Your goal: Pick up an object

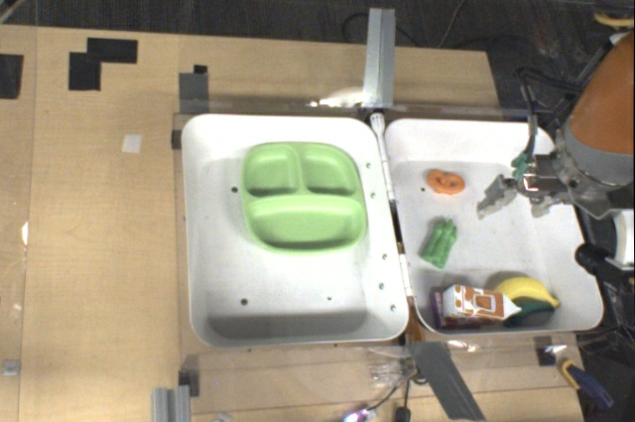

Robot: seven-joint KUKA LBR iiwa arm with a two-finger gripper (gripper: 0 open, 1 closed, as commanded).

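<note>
Scene evenly, brightly lit from overhead. Glare is seen on far rim of the left bin [298, 118] and on the metal post [381, 53]. Soft shadow is cast along that bin's near wall. Slight overall softness; hand [504, 192] blurred.

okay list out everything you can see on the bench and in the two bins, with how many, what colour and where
Left bin: one, white, left half of the bench.
Right bin: one, white, beside it on the right.
Divided plate: one, light green, three compartments, middle of the left bin.
Orange piece: one, orange, small and round, upper left of the right bin.
Green object: one, green, middle left of the right bin, below the orange piece.
Carton: one, brown and white, lying at the front edge of the right bin.
Banana: one, yellow, front right of the right bin, touching the carton.
Dark item: one, dark green, under the banana; too hidden to identify.
Arm: one, grey with orange band, from the right.
Gripper: one, grey, over the right bin.
</note>
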